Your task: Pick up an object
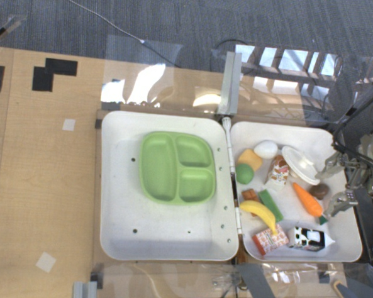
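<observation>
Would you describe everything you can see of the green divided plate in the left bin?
The green divided plate is a pale green, matte, plastic-looking tray with rounded corners. Raised ridges split it into three wells: one long well along its left side and two smaller ones stacked on its right. All three wells look empty. It lies flat and upright, turned slightly, near the middle of the left bin, toward the far side, resting on the bin's white floor. Nothing else touches it.

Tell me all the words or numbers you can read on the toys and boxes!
None can be read.
Red box: print too small and blurred.
Black-and-white carton: a cow-like pattern, no legible words.
Small red-and-white carton: markings blurred.
Black squares on the bench are shapes, not letters.
</observation>
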{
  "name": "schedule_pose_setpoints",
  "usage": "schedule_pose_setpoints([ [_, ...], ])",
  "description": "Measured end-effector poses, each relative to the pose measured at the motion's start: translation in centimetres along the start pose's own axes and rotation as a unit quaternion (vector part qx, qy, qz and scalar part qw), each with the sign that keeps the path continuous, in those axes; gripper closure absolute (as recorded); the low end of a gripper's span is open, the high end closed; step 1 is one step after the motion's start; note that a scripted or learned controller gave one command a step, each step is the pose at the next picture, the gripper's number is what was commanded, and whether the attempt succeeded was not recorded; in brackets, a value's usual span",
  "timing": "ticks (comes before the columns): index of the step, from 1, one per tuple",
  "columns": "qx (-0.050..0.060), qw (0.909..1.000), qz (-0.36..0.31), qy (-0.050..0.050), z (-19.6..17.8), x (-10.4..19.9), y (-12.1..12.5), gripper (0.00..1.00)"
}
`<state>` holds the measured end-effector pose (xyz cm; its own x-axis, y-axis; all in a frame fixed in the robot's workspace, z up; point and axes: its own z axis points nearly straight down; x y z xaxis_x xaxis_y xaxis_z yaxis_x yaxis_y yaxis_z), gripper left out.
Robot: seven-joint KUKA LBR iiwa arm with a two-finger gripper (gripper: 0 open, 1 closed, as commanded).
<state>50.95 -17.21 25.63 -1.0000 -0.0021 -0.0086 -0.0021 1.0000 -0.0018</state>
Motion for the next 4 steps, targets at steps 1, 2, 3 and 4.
schedule_pose_setpoints([
  [1,0.003,0.9969,-0.078,-0.009,14.4,-0.6,0.4,0.0],
  [2,0.001,0.9995,-0.031,-0.009,16.4,-1.4,8.1,0.0],
  [3,0.001,0.9982,-0.06,-0.006,16.6,-6.7,6.2,0.0],
  [4,0.001,0.9995,-0.03,-0.006,16.6,-6.7,8.6,0.0],
])
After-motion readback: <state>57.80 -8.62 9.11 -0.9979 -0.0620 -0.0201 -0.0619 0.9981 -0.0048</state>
